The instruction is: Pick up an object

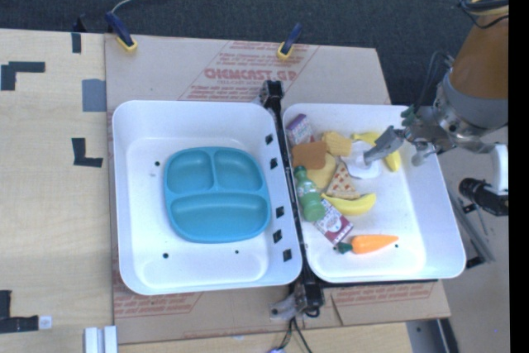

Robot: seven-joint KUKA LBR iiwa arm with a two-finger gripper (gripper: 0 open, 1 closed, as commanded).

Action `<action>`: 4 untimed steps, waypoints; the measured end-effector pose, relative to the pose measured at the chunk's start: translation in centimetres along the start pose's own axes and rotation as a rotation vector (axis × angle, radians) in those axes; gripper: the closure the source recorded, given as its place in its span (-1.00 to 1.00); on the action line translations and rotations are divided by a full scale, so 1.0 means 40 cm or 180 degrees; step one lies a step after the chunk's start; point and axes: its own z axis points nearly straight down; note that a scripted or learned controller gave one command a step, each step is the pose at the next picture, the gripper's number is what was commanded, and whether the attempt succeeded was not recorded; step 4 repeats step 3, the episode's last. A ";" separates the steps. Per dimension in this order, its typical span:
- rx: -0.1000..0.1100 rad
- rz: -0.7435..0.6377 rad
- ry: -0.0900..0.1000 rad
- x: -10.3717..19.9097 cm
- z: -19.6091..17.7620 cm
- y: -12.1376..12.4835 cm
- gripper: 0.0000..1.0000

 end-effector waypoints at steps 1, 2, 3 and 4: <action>-0.0029 -0.0004 0.0000 0.043 0.420 0.168 -1.00; 0.0019 -0.0003 -0.0021 0.088 0.423 0.267 -1.00; -0.0006 0.0001 -0.0018 0.092 0.400 0.270 1.00; -0.0006 0.0001 -0.0018 0.092 0.400 0.270 1.00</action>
